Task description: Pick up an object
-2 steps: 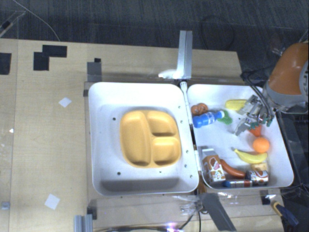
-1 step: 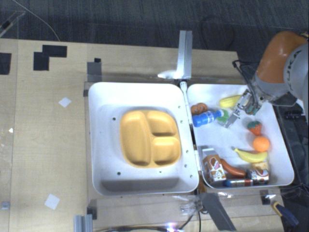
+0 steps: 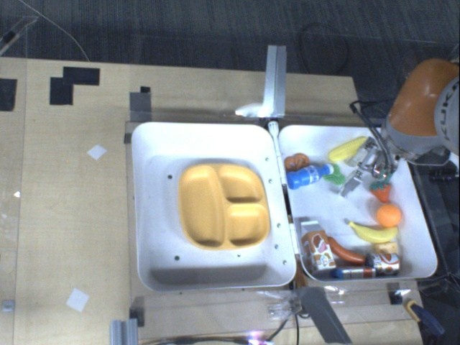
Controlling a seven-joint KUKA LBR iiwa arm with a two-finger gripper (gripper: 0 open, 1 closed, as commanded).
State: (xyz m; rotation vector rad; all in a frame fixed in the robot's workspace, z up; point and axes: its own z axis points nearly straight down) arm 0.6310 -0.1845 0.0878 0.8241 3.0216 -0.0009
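Gripper (image 3: 365, 169) hangs near the right bin's (image 3: 424, 214) far right side, jaws spread, pinching nothing. Beneath lies a toy carrot (image 3: 381, 190): light, stiff, slick; grasp across its middle.

arm (image 3: 431, 106) cut off at right edge

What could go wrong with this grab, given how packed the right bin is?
1. The gripper sits among a carrot, a corn cob and a blue bottle; closing here may nudge a neighbour or pinch two things.
2. The orange is round and rests by a banana; a bump could roll it.
3. The carrot lies near the right bin wall, so a finger might catch the rim.
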